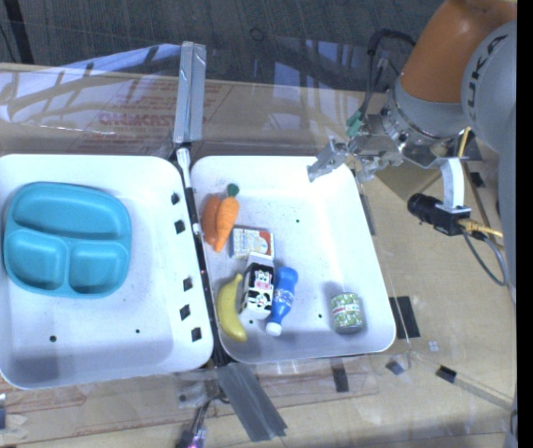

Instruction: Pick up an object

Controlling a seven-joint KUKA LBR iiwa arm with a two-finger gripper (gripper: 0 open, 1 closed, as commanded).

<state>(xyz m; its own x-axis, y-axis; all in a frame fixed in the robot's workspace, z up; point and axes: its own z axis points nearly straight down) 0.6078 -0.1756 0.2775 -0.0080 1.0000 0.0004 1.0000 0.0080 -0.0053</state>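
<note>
My jaws (327,164) hover at the right bin's far rim; their state I cannot tell. The stuffed orange carrot toy (219,218) lies nearest, leftward and nearer the camera; its long axis runs roughly upright in view.

Smooth plastics on a pale wood-look worktop (434,278).

Both white bins (23,343) look like smooth moulded plastic with a soft sheen, and the blue divided tray (65,241) is matt plastic. The carrot (219,217) looks soft and matt, the banana (230,311) smooth and slightly glossy. The small carton (252,243) appears to be printed card, the blue bottle (283,297) glossy plastic. The claw (327,164) reads as bare grey metal.
</note>
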